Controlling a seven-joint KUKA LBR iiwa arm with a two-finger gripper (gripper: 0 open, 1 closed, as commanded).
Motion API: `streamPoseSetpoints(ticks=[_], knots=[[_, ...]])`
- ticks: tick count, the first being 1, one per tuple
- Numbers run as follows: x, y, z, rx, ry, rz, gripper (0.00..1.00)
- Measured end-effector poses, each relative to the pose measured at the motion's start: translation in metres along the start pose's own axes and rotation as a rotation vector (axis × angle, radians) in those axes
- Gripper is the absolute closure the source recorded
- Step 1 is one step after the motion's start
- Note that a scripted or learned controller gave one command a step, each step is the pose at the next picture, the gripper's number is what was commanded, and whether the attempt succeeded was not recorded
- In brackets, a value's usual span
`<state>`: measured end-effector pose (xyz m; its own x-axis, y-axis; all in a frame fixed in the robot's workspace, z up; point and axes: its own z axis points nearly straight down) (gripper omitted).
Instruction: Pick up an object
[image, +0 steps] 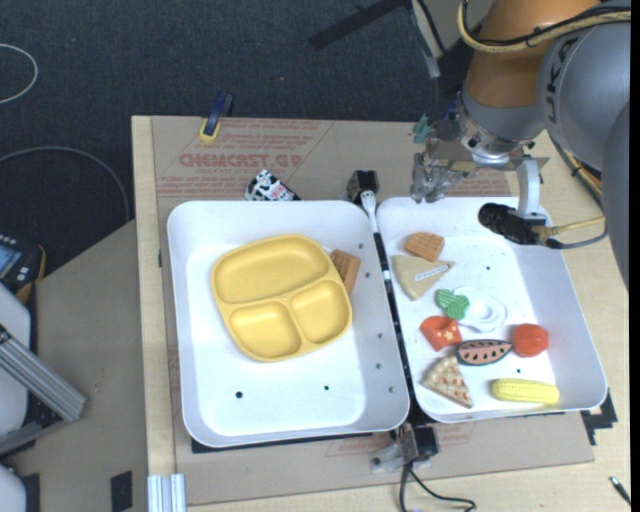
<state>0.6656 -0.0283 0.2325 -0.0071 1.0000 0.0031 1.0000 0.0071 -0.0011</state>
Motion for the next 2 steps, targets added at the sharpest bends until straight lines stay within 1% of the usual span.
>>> streamPoseSetpoints(ticks=[1, 2], knots=[[0.058, 0.001, 0.014, 0.002, 0.0, 0.001, 1.0], [0.102, 0.006, -0.002, -0.005, -0.001, 0.002, 1.0]])
